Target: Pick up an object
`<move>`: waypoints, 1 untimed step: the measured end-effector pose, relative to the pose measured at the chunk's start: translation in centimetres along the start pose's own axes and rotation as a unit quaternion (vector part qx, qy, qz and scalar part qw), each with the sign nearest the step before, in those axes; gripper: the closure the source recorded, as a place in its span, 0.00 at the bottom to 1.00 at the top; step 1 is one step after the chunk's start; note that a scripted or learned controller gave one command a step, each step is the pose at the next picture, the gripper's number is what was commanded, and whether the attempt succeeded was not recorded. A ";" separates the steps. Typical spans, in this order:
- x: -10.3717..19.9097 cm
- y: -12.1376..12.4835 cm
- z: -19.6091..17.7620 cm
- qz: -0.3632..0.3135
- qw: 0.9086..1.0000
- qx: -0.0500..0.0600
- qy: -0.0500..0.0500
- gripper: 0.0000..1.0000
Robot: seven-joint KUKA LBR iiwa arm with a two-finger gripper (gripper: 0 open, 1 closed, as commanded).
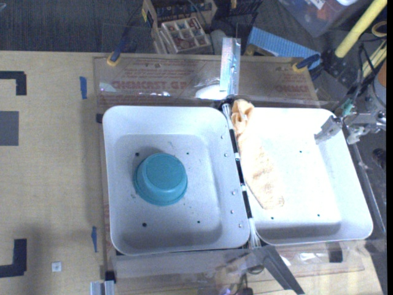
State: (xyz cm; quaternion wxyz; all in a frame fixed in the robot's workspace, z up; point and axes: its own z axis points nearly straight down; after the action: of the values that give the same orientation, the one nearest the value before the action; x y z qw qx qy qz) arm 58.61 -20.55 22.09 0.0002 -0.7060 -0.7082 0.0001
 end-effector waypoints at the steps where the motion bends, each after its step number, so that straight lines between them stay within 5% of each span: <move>1: -1.7 -2.3 3.7 0.027 1.000 0.001 0.000 0.00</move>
State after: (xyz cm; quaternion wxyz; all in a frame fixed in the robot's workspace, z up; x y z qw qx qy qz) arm 56.32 -22.26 18.34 0.0006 -0.7247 -0.6890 0.0005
